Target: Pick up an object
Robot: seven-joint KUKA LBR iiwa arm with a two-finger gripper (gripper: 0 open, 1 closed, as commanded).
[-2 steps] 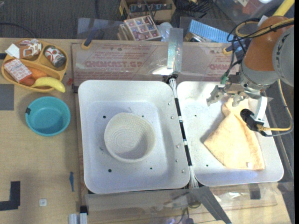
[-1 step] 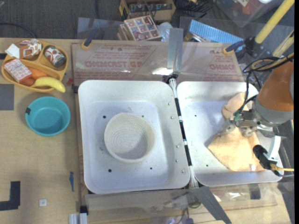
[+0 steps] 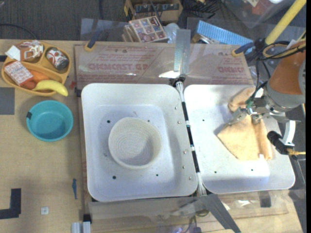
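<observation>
A tan cloth lies crumpled in the right bin, with one fold bunched toward the bin's back at the upper right. My gripper is down right at the cloth's middle, between the bunched fold and the flat triangular part, and its tip is lost against the fabric. The grey arm with its orange band comes in from the right above the bin. A cream round bowl sits upright in the middle of the left bin, well away from the gripper.
Left of the bins on the bench are a blue bowl and an orange tray of toy food with a banana. Behind the bins stand a cardboard panel and clutter. A divider rail separates the bins.
</observation>
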